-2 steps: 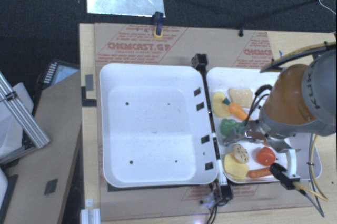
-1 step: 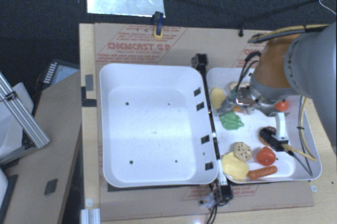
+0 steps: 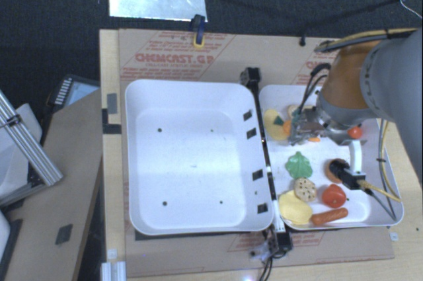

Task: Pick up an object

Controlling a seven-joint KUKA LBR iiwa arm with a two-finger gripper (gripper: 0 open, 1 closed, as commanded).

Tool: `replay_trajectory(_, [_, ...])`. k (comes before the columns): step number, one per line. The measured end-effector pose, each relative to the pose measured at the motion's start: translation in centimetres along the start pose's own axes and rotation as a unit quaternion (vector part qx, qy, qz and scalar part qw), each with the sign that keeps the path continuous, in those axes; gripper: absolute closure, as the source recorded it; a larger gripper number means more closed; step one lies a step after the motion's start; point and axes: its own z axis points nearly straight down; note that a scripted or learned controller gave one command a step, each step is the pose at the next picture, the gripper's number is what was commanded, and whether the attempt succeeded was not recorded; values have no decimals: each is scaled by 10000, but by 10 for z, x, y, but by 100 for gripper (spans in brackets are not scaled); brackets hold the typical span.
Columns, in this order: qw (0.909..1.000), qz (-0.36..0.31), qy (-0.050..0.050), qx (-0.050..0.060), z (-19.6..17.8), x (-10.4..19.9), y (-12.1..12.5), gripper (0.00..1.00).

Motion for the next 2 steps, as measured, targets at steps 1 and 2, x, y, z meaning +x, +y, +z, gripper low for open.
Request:
replay_trajectory(1, [10000, -44, 5, -52, -95, 75, 69, 100])
replay_trajectory(2, [10000, -34, 10, -60, -223, 126, 81, 100])
